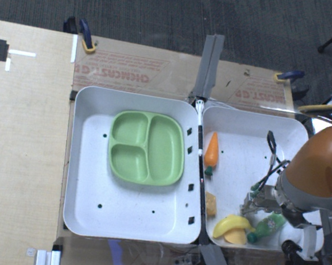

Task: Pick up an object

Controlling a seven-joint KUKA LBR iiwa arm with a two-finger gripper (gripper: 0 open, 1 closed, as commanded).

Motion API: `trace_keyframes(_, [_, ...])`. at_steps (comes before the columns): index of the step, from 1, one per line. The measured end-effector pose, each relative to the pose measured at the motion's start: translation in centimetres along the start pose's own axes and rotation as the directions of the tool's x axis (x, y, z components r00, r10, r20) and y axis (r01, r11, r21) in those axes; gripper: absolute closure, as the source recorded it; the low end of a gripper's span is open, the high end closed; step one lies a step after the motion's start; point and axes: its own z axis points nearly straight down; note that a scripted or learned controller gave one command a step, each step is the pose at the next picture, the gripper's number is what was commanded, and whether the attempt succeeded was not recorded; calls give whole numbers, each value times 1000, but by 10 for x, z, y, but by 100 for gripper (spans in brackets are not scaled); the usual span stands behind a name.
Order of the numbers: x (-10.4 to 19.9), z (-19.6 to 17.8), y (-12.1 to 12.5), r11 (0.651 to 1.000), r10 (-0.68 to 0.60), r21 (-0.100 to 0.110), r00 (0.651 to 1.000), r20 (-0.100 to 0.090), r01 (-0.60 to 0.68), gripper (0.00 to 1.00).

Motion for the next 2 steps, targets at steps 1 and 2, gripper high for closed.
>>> trace_keyframes(1, [0, 0, 0, 1000, -1, 0, 1000, 0, 1, 0])
trace_keyframes(2, [-21, 6, 0, 955, 295, -6, 955, -1, -295, 0])
